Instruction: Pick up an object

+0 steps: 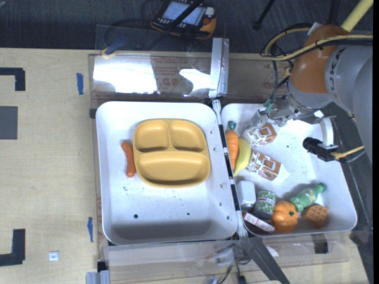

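My gripper (273, 110) hangs over the far edge of the right bin (340, 188), below the arm's orange band. Just under and in front of it lies a small white and brown carton (263, 134). A second carton of the same kind (265, 165) lies flat nearer the bin's middle. An orange carrot (232, 144) and a yellow banana (243, 155) rest against the bin's left wall. The view is too coarse to show anything held by the gripper.
The right bin's near end holds a can (266, 201), an orange fruit (285, 213), a green bottle (308, 195) and a brown waffle-like piece (315, 213). The left bin (112, 206) bears a yellow divided plate (172, 151) with an orange sausage (128, 158) beside it.
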